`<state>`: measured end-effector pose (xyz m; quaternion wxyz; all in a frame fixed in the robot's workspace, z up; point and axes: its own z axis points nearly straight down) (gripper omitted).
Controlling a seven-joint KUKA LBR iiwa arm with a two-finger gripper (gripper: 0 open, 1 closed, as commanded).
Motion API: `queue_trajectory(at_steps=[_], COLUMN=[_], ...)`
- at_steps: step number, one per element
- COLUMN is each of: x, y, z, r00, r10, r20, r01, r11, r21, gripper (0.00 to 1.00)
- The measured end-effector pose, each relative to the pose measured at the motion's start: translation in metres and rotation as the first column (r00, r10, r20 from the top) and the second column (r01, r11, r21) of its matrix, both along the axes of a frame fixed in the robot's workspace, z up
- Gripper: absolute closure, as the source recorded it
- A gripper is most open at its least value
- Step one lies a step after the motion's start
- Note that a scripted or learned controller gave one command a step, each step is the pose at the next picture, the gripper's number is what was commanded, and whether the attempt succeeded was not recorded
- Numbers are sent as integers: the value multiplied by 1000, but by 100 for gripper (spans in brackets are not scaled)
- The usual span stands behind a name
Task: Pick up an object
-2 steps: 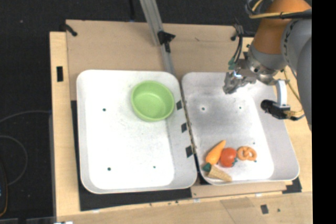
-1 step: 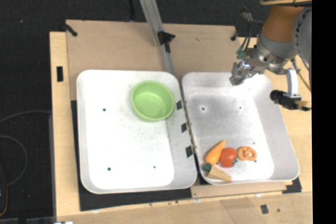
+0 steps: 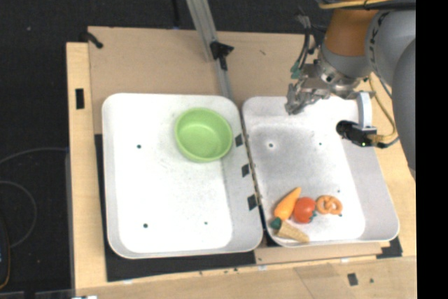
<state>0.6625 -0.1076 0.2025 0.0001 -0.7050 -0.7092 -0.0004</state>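
My gripper hangs over the far edge of the right bin, pointing down, with nothing visible between its fingers. At the near end of that bin lie an orange carrot, a red tomato, a pretzel-shaped piece and a pale cone-shaped piece, all bunched together well below the gripper. A green bowl sits upright in the left bin, near its far right corner.
A grey metal pole slants down from the top to the gap between the bins. A black clamp juts over the right bin's right rim. The brown bench surrounds both bins.
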Motion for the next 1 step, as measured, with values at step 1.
queue_trajectory(at_steps=[1], x=[-1], y=[49], z=[-1], r00=[1000], r10=[0], r20=[-1], r01=[0], r11=[1000], r21=[0], gripper=[100])
